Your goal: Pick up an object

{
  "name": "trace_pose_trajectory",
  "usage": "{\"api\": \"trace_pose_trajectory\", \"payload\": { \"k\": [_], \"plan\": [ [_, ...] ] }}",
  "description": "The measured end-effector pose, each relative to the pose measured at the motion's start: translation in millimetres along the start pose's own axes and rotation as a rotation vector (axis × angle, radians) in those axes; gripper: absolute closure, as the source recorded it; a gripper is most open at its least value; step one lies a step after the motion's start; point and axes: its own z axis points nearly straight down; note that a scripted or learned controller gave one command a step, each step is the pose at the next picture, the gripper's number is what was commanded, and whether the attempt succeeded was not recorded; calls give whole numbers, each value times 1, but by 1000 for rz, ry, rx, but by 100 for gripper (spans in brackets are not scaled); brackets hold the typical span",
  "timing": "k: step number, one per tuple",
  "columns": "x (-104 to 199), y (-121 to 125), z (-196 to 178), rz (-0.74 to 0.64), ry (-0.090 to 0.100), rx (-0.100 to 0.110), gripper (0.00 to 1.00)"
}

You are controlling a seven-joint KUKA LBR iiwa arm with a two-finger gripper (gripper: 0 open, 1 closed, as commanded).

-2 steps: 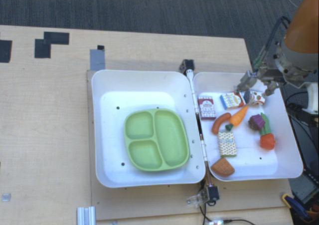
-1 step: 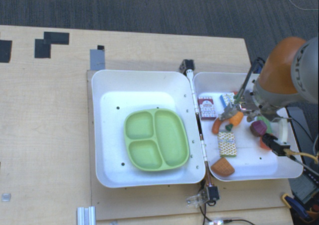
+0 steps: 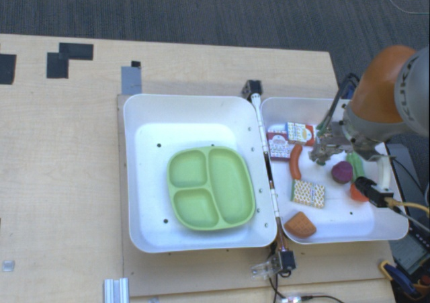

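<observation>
Bright, even light; slightly soft focus.

Left bin (image 3: 134, 181) white w/ pale green divided plate (image 3: 210, 188). Right bin (image 3: 376, 224) white: red-orange sausage (image 3: 295, 160), purple ball (image 3: 342, 172), yellow-green speckled packet (image 3: 308, 193), orange-brown bread piece (image 3: 300, 226), red/white/blue printed box (image 3: 289, 135). Arm (image 3: 386, 97) grey w/ orange band. Bench (image 3: 60, 181) light wood, black patches far left.

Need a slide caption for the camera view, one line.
KUKA gripper above the right white bin of small toy items; green three-compartment plastic tray sits in the left white bin.
</observation>
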Motion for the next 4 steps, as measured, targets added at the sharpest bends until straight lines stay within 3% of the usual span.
{"api": "trace_pose_trajectory", "payload": {
  "k": [1,2,3,4],
  "plan": [
    [0,0,0,0,0,0,0],
    [26,-60,37,3,-2,-2,0],
    [27,-58,27,2,-2,-6,100],
    [66,-88,-61,-1,0,3,100]
  ]
}}
